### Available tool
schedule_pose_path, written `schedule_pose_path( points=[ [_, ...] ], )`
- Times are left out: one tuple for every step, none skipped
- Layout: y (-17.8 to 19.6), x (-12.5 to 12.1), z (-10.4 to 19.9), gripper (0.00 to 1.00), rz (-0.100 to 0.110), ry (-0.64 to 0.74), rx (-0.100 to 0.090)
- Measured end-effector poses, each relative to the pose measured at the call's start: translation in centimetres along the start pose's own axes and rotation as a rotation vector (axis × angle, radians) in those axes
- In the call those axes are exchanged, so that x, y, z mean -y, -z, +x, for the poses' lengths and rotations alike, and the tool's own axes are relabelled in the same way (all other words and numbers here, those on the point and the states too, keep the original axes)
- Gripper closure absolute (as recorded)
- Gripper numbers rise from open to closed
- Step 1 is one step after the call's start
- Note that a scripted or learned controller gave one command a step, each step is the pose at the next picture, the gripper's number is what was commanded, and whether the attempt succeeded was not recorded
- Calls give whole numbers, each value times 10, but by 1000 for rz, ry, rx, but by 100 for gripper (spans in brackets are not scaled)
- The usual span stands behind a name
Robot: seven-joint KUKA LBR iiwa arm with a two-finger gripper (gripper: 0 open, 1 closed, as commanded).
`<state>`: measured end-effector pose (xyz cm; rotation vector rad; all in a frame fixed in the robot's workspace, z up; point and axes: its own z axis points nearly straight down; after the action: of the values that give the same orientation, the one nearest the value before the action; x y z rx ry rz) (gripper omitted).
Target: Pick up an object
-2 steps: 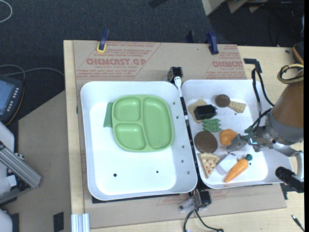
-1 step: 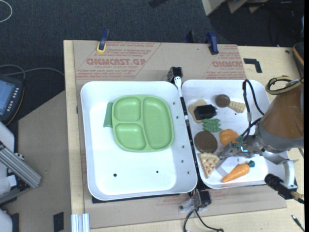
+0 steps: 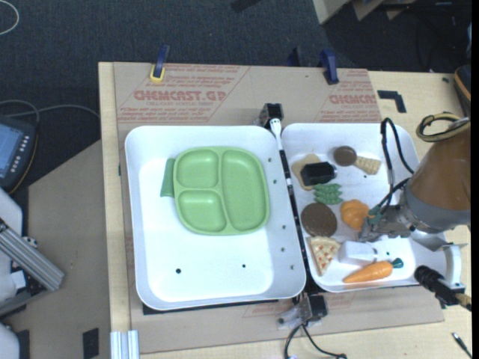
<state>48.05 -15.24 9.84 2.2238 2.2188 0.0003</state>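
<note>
We find the gripper (image 3: 372, 227) low in the right bin (image 3: 404, 144) beside the orange fruit (image 3: 354, 212), its grasp state beyond our telling, with the carrot (image 3: 368, 272) and pizza slice (image 3: 323, 253) nearby and the green tray (image 3: 221, 189) in the left bin (image 3: 150, 223).

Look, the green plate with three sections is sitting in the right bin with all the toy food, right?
Not quite. The green plate with three sections sits in the left bin, by itself. The toy food, like the carrot and the pizza slice, is in the right bin. The camera view shows this.
</note>
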Motion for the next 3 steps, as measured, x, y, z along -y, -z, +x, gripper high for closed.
schedule_pose_path(
  points=[
    [44,-6,-2,100,-5,3,3],
    [107,-4,-3,100,-7,3,3],
    [128,-5,-4,100,-5,4,2]
  ],
)
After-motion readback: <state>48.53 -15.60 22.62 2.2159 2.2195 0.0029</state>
